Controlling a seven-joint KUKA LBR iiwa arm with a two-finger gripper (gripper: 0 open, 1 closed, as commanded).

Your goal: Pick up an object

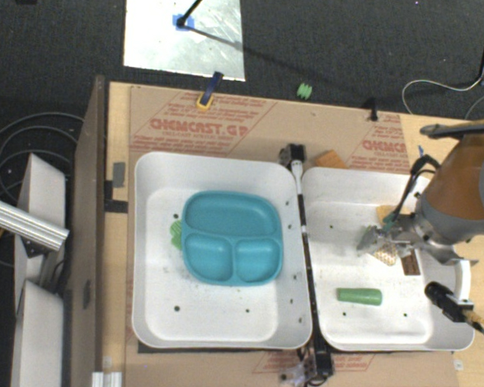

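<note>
While the gripper (385,244) hangs low over the middle of the right bin (341,200), its state cannot be told; the tool is seen as a grey blur against the white floor. Nothing is seen held.

Objects noted in the right bin: a green cylinder (360,296) lying flat toward the near edge, well clear of the walls; a small checkered piece (386,257) just beside or under the tool; a yellowish scrap (386,214) nearer the far edge, partly hidden by the arm (465,192). Which of the two the tool is aimed at cannot be settled.

Left bin (153,224): a teal divided tray (231,237) at centre, with a green item (175,232) peeking from under its left rim.

Judged best practice for the step: the descent should be finished squarely over the checkered piece, and closure made only once it is straddled. A flat, thin piece is likely to slip, so the lift should be slow and checked. If missed, the green cylinder is judged the easier target, to be grasped across its short axis.
</note>
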